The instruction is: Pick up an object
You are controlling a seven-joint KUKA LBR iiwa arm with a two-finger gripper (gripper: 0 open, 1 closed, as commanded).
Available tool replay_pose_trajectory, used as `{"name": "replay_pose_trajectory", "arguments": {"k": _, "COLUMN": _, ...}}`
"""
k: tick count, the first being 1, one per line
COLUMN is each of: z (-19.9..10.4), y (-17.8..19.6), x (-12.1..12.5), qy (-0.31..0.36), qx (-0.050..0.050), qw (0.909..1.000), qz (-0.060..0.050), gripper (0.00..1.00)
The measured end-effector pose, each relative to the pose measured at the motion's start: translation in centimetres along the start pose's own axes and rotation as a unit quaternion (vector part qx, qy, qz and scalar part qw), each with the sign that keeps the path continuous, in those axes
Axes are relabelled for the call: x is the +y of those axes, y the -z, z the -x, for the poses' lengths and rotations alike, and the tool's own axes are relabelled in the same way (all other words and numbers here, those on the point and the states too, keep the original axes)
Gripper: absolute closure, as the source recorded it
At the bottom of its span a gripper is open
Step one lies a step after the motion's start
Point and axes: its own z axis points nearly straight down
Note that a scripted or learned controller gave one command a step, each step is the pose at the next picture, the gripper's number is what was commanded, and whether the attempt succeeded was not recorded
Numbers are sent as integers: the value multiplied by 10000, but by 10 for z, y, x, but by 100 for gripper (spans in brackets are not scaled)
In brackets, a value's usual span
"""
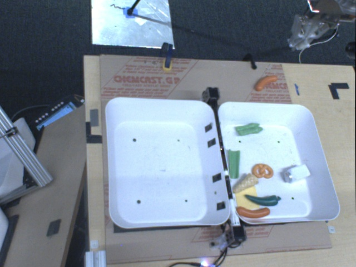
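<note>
Up in the far right corner, the gripper (311, 29) hangs beyond the bench over dark floor, well apart from both bins; whether it is released or clenched I cannot tell, and nothing shows in its grasp. Red lettering on the brown board (146, 78) under the bins reads "CHEMCAST GP", seen upside down.

Little of the arm is visible apart from its wrist at the frame's top edge.

In the right bin (317, 149) lie a green pod (248, 129) near the far wall, a green strip (234, 163) against the left wall, a pretzel (262, 171), a white and grey block (295, 173), a pale wedge (245, 182), a dark green pepper (263, 199) and an orange sausage (253, 212) at the near wall. Another orange sausage (266, 83) rests on the board behind that bin. The left bin (119, 149) sits just beside it.
</note>
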Motion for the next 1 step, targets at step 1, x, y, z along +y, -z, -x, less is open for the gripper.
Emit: {"name": "replay_pose_trajectory", "arguments": {"k": 1, "z": -29, "y": 14, "x": 0, "qy": 3, "qx": 3, "qw": 10000, "qz": 0, "gripper": 100}}
